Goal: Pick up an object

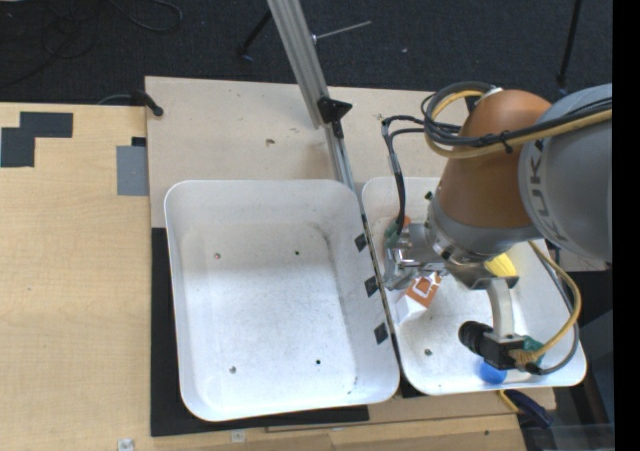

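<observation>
Lowering squarely onto the orange item (426, 289) at the right bin's (560, 364) nine o'clock edge would help; the claw's (408, 261) opening cannot be told.

arm (520, 189): cut off at right edge | right bin (560, 359): mostly hidden under arm

Dark carpet floor (150, 9), cables (150, 14)

Open room on the left, crowding on the right

The left bin (200, 239) lies open from above; the arm (500, 179), a slanted metal rail (300, 39) and scattered objects (425, 289) crowd the right bin (440, 364).
</observation>
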You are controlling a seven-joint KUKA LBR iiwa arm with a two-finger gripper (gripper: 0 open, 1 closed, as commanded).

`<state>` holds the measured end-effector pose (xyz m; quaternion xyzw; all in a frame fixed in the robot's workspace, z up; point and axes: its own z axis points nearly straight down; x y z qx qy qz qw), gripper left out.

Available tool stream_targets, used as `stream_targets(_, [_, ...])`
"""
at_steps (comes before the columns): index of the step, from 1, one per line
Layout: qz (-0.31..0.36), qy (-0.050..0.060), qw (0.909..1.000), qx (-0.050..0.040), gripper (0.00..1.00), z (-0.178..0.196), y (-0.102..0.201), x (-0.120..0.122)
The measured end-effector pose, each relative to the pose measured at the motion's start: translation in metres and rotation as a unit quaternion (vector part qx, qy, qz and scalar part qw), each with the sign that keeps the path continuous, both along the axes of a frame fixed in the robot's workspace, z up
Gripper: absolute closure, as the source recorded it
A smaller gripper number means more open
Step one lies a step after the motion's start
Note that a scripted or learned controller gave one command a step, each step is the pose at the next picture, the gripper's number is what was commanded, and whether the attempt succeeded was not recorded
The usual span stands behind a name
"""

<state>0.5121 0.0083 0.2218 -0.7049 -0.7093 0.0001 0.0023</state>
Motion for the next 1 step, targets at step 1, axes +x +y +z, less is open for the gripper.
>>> stream_targets(1, [-0.001,0.002,1.0,-0.0005,1.0,-0.0087,0.0558,-0.0025])
